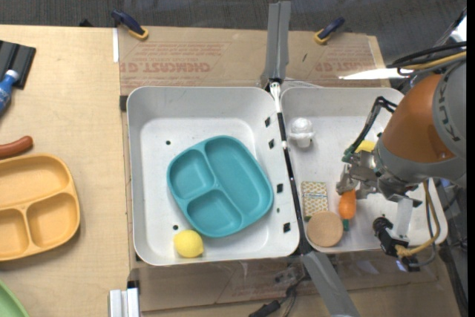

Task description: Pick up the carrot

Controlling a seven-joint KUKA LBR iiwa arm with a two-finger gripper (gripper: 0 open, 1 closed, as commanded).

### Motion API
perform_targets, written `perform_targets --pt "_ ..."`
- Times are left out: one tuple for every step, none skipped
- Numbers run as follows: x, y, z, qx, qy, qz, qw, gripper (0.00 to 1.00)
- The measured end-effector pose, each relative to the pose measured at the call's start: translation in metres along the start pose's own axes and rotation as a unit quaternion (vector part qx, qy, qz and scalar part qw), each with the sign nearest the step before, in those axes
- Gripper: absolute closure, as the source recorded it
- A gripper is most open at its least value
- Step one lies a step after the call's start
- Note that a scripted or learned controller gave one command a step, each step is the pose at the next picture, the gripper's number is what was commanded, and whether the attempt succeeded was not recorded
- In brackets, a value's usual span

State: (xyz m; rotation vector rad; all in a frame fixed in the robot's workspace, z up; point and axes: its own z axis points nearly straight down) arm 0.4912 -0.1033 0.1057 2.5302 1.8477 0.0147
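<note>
- Arm (423, 122) reaches in from the right and bends down over the right bin (326, 104); the orange band sits high above the wrist, and the wrist points down and left toward the bin floor.
- Tool (347, 193) hangs low in the right bin, right above the carrot (346, 205).
- Carrot is small and orange, standing roughly upright at the tool's tip, near the bin's front. Its top end meets the tool; whether it is clamped or only touched I cannot tell, nor whether the tool is apart or together.
- Round tan disc (325, 229) lies just beside the carrot, to its lower left, by the front wall.
- Patterned card (315, 197) lies flat, left of the carrot, near the disc.
- White lump (300, 131) rests toward the back left of the right bin, well apart from the carrot.
- Left bin (148, 159) holds a teal divided plate (219, 185) and a yellow ball (188, 243) at its front.
- Worktop (67, 85) at left carries an orange divided tray (33, 208).
</note>
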Motion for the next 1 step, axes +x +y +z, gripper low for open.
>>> perform_targets --pt "0.0797 0.0316 -0.1055 0.007 -0.002 -0.059 0.9982 1.00"
